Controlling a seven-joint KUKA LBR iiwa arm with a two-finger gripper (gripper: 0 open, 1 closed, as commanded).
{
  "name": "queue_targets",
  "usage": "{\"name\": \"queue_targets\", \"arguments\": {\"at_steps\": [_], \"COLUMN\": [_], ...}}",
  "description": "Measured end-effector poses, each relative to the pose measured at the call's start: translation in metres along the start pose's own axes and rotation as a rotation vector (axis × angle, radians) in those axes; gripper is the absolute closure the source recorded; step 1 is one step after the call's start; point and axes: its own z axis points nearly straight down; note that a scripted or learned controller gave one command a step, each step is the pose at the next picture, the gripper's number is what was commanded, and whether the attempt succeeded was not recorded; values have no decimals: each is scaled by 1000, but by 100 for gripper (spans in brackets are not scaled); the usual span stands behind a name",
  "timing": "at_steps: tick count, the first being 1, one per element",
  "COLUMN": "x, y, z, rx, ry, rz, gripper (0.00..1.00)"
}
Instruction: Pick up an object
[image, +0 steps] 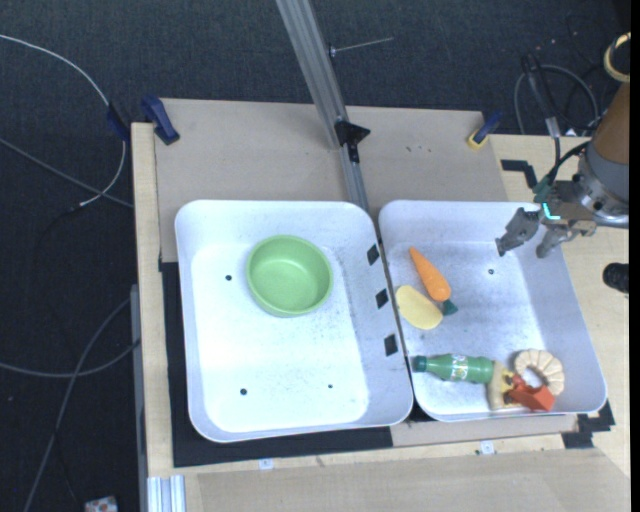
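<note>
Nearest the camera, at the front edge of the right bin (585, 345), lies a small cluster: a green bottle (456, 368) on its side with its cap pointing left, and just to its right a shrimp-like toy (541, 368), curled and pale with orange stripes, with a red piece (532, 398) touching it at the front. Both bins sit side by side on the wooden desk (250, 150), over a black mat (180, 420) that shows along their front and left edges.

Farther back in the right bin, near its left wall, a pale yellow oval piece (418, 307) lies just in front of an orange carrot (430, 275); the carrot is tilted, its thin end toward the back left, and the two touch or nearly touch. In the left bin (210, 330), a green bowl (289, 275) stands upright, toward the back and well apart from everything else.

At the back right, the arm reaches in over the right bin's far corner, its grey wrist (605, 180) angled down and to the left. The gripper (531, 237) hangs above the bin floor with its two dark fingers spread apart and nothing between them, well apart from the carrot and the other things. Behind the bins a metal pole (320, 70) rises from the desk, and blue clamps (160, 120) grip the back edge.
</note>
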Motion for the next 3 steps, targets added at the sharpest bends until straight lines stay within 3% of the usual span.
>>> {"name": "queue_targets", "arguments": {"at_steps": [1,3], "x": [0,0], "y": [1,7], "z": [-3,110], "rx": [-6,2], "ry": [-1,1], "rz": [-1,1], "gripper": [0,0]}}
